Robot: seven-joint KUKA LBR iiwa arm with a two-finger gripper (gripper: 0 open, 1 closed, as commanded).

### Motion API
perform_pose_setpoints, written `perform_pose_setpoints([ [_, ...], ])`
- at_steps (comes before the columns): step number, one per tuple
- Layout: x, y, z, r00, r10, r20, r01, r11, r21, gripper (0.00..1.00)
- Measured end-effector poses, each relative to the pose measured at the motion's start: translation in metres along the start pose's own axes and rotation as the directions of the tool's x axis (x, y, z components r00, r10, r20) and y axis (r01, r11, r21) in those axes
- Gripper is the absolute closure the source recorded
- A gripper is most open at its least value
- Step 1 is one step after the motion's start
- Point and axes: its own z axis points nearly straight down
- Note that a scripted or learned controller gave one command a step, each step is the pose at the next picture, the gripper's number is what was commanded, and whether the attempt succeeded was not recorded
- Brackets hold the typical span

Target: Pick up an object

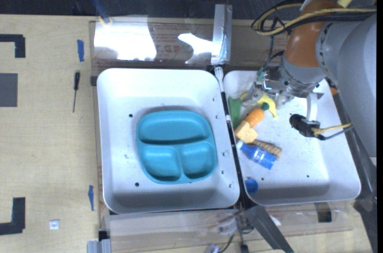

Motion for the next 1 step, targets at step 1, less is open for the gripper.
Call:
perform_pose_setpoints([
  [1, 0.0001, -0.0007, -0.0101, 1.000, -0.003, 0.002, 0.003, 1.000, 0.005, 1.00],
])
